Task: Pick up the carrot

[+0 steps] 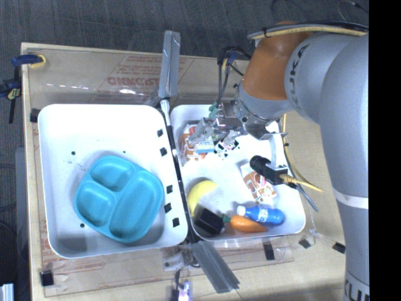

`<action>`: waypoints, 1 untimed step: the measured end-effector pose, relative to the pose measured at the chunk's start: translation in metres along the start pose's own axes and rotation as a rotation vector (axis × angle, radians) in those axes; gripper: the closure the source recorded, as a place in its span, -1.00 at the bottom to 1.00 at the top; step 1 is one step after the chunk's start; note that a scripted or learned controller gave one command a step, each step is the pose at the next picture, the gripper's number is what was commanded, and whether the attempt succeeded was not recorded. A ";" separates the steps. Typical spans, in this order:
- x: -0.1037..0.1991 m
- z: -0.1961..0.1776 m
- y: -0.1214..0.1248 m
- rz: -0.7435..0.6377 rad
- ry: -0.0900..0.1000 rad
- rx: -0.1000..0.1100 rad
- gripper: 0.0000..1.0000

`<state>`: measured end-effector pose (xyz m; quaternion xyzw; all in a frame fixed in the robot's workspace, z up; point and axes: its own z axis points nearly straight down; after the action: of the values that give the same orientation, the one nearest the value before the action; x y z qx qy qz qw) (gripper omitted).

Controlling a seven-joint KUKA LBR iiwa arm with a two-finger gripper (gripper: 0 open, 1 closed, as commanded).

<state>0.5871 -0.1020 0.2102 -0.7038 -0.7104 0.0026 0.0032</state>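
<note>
Carrot (248, 225) lay at the near wall of the right bin (289, 200), well apart from the claw (215, 132) and toward the viewer from it, over to the arm's side. The claw hung low over the far end of that bin, just above a printed packet (190, 144). Clutter around the claw hid its state, so I could not tell whether it was spread or pressed together, and nothing could be seen pinched in it.

The carrot was hemmed in. A blue bottle (266, 216) touched it on the side facing the claw, and a black block (208, 222) sat just beside its other end. A yellow fruit (200, 191) and a second packet (259, 185) lay between claw and carrot. The blue tray (119, 196) in the left bin (62, 137) was far off to the claw's other side.

The likely risks:
- The claw closing where it hung would take the packet, not the carrot.
- A descent on the carrot could strike the bottle and roll it, nudging the carrot away.
- The bin wall left little room on the carrot's far side, so the claw might jam or slip off the tapered, smooth body
</note>
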 end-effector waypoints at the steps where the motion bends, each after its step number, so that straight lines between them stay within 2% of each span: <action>1: -0.086 -0.007 -0.071 -0.050 -0.001 -0.004 -1.00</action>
<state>0.5171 -0.1888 0.2177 -0.6856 -0.7279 0.0014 0.0016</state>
